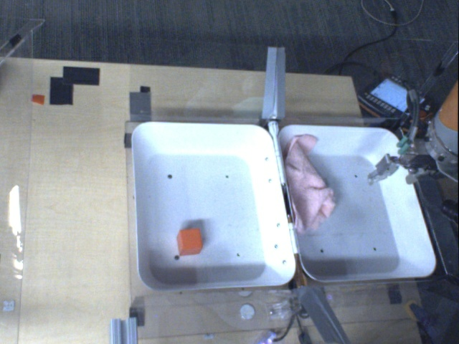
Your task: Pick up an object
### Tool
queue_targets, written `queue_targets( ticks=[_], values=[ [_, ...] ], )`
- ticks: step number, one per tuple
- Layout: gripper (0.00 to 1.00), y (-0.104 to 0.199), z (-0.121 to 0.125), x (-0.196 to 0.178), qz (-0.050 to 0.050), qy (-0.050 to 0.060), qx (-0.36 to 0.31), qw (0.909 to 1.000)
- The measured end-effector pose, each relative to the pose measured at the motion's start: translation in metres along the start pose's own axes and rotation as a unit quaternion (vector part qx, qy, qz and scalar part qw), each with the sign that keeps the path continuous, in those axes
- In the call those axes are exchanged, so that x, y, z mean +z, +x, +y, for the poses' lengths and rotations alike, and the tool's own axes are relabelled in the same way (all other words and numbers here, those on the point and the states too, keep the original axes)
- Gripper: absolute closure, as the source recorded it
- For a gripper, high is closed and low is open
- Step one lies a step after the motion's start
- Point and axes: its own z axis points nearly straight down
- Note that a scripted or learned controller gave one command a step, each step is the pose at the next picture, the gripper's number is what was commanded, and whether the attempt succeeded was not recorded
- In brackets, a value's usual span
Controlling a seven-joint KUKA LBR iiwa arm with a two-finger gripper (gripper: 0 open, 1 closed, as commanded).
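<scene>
A small orange cube (pixel 190 241) lies in the left bin (pixel 150 192), near its front left corner. A crumpled pink cloth (pixel 307 185) rests in the right bin (pixel 358 264), pressed against its left wall. My gripper (pixel 392 175) hangs over the right bin's far right side, well to the right of the cloth. It is open, and between its two fingers I see just the white bin floor.
A grey metal post (pixel 274 84) stands behind the seam where the two bins meet. Black blocks (pixel 72 83) and a small orange marker (pixel 38 99) lie on the wooden bench at far left. Cables and a device (pixel 389 95) sit behind the right bin.
</scene>
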Motion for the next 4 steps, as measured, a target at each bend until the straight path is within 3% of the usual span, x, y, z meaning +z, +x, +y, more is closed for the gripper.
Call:
queue_targets(
  ticks=[1,2,3,4],
  values=[
    [0.0,0.036,0.031,0.114,-0.001,-0.005,-0.025,0.9997],
    [0.0,0.086,0.11,0.115,-0.002,0.002,-0.154,0.9881],
    [1.0,0.088,0.113,0.102,-0.005,-0.005,-0.157,0.9876],
    [0.0,0.091,0.112,0.103,-0.001,0.0,-0.158,0.9874]
  ],
)
